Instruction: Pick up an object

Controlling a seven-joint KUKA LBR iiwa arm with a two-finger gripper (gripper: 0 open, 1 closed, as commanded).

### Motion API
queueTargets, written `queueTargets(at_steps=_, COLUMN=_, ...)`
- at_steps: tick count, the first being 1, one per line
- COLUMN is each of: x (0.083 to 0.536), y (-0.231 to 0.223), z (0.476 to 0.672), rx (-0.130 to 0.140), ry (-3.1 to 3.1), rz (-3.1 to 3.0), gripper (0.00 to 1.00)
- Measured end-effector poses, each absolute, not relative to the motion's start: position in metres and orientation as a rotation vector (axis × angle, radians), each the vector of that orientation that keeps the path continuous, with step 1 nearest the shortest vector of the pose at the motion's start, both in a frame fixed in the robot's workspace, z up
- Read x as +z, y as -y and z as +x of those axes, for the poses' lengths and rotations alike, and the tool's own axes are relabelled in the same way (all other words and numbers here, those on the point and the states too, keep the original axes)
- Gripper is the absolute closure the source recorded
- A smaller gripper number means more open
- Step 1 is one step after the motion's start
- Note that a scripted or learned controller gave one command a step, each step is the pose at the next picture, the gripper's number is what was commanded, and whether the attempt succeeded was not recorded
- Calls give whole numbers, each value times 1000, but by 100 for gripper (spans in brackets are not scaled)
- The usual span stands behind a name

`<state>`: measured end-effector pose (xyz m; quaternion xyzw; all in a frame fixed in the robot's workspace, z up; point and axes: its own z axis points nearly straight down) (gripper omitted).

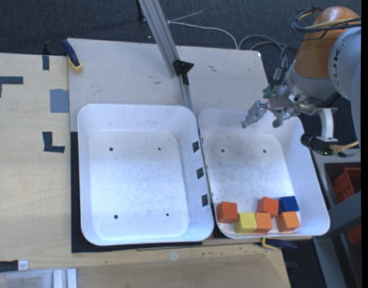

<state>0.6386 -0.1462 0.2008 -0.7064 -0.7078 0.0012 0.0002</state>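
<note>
Several small blocks lie at the near edge of the right bin [304, 161]: an orange block [227, 211], a yellow block [247, 222], more orange blocks [268, 206] and a blue block [289, 204]. My gripper [265, 116] hangs over the far rim of the right bin, well away from the blocks. Its two fingers [251, 116] are spread apart with nothing between them.
The left bin [87, 161] sits beside the right one. A slanted metal rail [162, 32] runs from the top toward the gap between the bins. Cables lie on the dark floor at the back right. Grey tape marks dot the wooden bench at the left.
</note>
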Motion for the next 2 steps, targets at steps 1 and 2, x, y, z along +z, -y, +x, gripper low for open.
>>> queueTargets(at_steps=1, x=209, y=111, z=590, rx=4, ry=2222, rz=-2217, gripper=0)
queueTargets(at_steps=2, x=189, y=103, z=493, rx=7, ry=2215, rz=-2218, gripper=0)
